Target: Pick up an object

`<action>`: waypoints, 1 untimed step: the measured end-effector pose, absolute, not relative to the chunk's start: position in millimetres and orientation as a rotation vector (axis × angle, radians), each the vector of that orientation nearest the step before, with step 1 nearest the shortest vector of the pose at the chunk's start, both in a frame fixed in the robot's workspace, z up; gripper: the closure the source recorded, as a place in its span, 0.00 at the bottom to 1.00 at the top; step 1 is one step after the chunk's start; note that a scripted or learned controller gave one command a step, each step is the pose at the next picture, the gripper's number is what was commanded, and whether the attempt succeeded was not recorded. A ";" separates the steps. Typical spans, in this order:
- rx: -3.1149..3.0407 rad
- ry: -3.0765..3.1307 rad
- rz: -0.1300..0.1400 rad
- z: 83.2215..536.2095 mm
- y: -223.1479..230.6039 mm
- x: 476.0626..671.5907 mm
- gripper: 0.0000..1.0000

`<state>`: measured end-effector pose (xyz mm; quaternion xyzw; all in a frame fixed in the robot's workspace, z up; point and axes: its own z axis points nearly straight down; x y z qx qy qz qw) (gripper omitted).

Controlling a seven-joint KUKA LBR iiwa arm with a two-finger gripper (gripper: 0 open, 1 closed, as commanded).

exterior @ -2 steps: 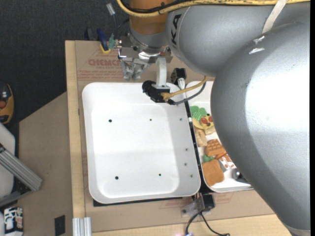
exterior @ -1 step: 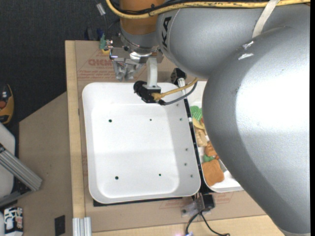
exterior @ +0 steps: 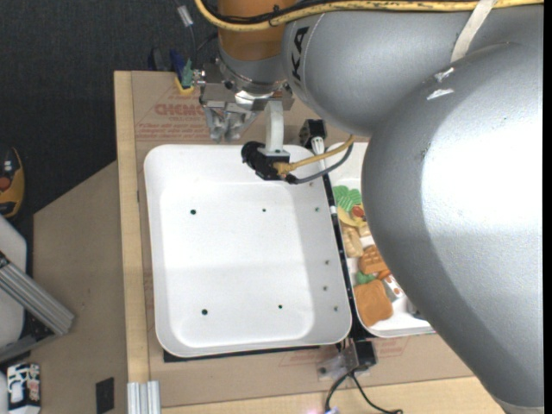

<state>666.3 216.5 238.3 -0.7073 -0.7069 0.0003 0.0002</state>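
Observation:
The gripper [exterior: 228,124] hangs below the orange band of the arm, over the far rim of the left white bin [exterior: 164,231]. I see nothing held under it. The right bin [exterior: 405,326] is mostly hidden by the grey arm. In its visible strip lie a green object [exterior: 349,201], a tan object [exterior: 369,261] and a brown-orange object [exterior: 373,302]. These lie to the right of the gripper and nearer the camera, well apart from it.
A black connector with a yellow cable [exterior: 263,162] hangs from the wrist over the left bin's far edge. The bulky grey arm [exterior: 448,162] covers the right side. A cardboard sheet [exterior: 129,231] lies under the bins. A metal rail [exterior: 34,296] sits at the left.

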 end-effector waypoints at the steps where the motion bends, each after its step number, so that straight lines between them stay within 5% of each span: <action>1: -2.222 -2.220 0.002 241.6 207.1 666.3 1.00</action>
